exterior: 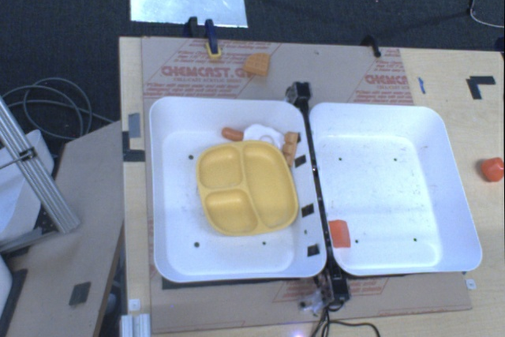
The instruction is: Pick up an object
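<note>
I am looking down on two shallow white bins sitting side by side on the bench. The left bin [170, 193] is holding a yellow divided plate [246, 188] with three compartments, lying flat near the bin's middle. Just behind the plate, a small orange sausage-shaped piece [233, 134] is lying on the bin floor, and a white cup-like item [264, 136] is sitting beside it, touching or nearly touching the plate's far edge. A small tan block [290, 146] is standing against the bin's right wall, next to the plate's corner.

The right bin [442, 193] is holding one orange-red block [339, 233], resting in its near left corner against the dividing wall.

Outside the bins, a tan sponge-like block [256, 64] is lying on the board behind the left bin, and a second orange-red block [491, 169] is sitting on the bench to the right of the right bin.
</note>
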You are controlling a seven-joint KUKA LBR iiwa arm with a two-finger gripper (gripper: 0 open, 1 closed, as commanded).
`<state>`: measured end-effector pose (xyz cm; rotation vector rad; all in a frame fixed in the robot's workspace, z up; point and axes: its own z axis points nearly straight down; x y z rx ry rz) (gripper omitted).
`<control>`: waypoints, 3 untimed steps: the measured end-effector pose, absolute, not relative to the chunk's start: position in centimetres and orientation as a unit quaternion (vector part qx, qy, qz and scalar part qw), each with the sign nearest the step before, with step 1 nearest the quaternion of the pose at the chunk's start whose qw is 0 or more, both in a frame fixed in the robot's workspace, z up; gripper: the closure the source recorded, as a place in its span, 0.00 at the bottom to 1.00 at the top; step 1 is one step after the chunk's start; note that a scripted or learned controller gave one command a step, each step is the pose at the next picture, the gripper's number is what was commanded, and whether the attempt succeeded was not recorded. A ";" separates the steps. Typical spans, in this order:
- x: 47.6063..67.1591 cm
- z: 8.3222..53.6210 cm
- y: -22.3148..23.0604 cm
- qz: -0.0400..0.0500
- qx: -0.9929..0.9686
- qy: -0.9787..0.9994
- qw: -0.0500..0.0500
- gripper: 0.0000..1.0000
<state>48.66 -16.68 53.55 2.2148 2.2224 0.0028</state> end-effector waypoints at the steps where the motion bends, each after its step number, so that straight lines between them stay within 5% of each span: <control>1: 48.7 54.7 -16.7 0.002 0.705 0.710 0.005 1.00; 2: 48.7 54.7 -16.7 0.002 0.705 0.710 0.004 0.00; 3: 48.7 54.7 -16.7 0.002 0.705 0.710 0.004 0.00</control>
